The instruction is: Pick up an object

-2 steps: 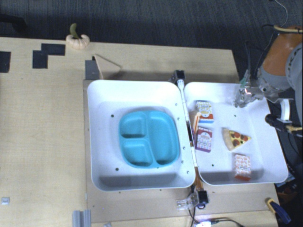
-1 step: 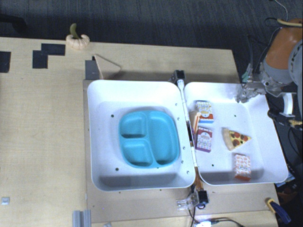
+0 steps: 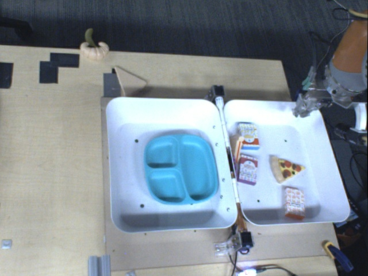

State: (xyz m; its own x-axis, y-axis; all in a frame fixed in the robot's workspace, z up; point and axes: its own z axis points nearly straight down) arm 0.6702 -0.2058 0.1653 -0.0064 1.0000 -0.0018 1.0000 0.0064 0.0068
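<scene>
Currently my pincer (image 3: 303, 107) sits over the right bin's (image 3: 336, 171) far corner rim; whether it's apart or together, cannot tell. Targets all below and left of it: pizza slice (image 3: 286, 168) nearest, small carton (image 3: 294, 202) beyond, two packets (image 3: 248, 154) further left by the divider. I'd take the pizza: isolated. Centre above it, drop straight, avoid the wall.

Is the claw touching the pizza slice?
Apart. The camera view shows the claw up at the right bin's far corner, with bare white floor between it and the pizza slice.
</scene>
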